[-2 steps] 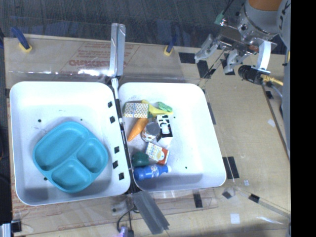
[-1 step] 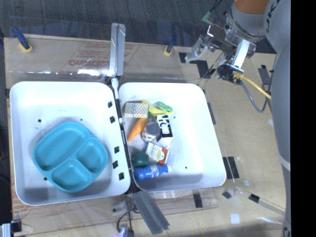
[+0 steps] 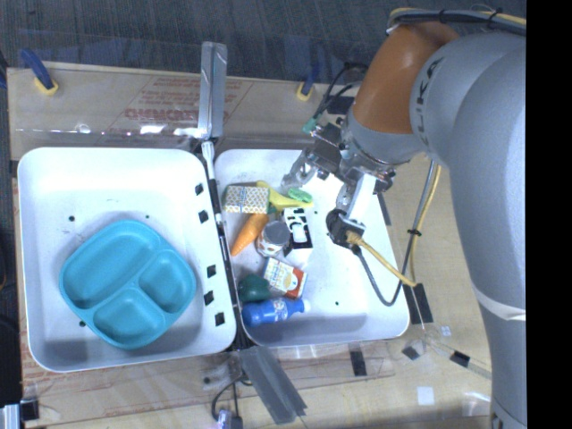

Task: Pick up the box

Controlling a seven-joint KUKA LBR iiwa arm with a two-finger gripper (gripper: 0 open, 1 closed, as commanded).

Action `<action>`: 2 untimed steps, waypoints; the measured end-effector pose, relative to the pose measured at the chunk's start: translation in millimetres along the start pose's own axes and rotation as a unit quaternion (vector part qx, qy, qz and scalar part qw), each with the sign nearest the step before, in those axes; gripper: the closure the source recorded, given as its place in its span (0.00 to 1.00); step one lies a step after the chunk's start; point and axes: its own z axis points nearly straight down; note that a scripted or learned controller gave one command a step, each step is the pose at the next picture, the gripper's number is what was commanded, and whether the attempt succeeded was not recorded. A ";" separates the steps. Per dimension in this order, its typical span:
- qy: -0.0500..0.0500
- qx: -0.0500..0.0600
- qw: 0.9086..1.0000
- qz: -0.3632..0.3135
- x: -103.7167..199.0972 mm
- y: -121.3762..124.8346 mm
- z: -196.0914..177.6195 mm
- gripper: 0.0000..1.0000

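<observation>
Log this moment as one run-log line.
gripper: above right bin clutter | box: lying in bin, not held | blue tray: left bin

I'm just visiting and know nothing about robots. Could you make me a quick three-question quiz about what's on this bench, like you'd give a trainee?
1. True or false: the blue divided plate lies in the same bin as the carrot.
2. Which object lies nearest the right bin's front wall? A) the checkered box B) the blue bottle C) the carrot
3. Fill in: the gripper hangs over the ___ bin as the camera sees it.

Key
1. False: the plate is alone in the left bin.
2. B
3. right
</observation>
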 end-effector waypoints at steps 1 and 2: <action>0.009 -0.010 0.998 0.064 -16.7 -25.1 115.0 0.00; 0.020 -0.029 0.996 0.083 -26.6 -42.7 127.4 0.00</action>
